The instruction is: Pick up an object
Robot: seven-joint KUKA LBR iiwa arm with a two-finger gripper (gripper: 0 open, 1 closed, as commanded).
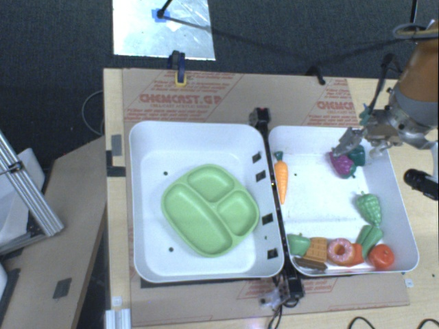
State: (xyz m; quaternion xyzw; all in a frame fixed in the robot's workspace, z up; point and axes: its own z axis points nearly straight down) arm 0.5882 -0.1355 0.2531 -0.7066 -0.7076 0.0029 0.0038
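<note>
Two white bins sit side by side on the tabletop [206, 94], and the action is all in the right bin [405, 245]. The end effector [361, 141] is down at that bin's far side, right on top of a purple toy [341, 164] with a teal bit [357, 157] just beside it. Honestly can't tell whether it's spread or pinched, since the wrist covers that part, so I wouldn't call this a hold. The purple thing looks like the target, sitting near the far right corner of the right bin, well apart from the carrot [280, 176] by the bin's left wall and the pile of play food along the near edge: donut [341, 251], tomato [381, 255], green leafy piece [370, 208]. What could go wrong, I reckon: the toy is small and roundish, so a slightly off-centre squeeze could squirt it sideways toward the bin wall, or the teal bit could get caught along with it and spoil the hold. Being so close to the rim doesn't help either. As for which way it points, it's too blobby to show a clear long axis; if anything it leans a bit toward the near-left of the bin, but that's a guess. The green divided plate [209, 211] in the left bin [147, 184] is out of it.
</note>
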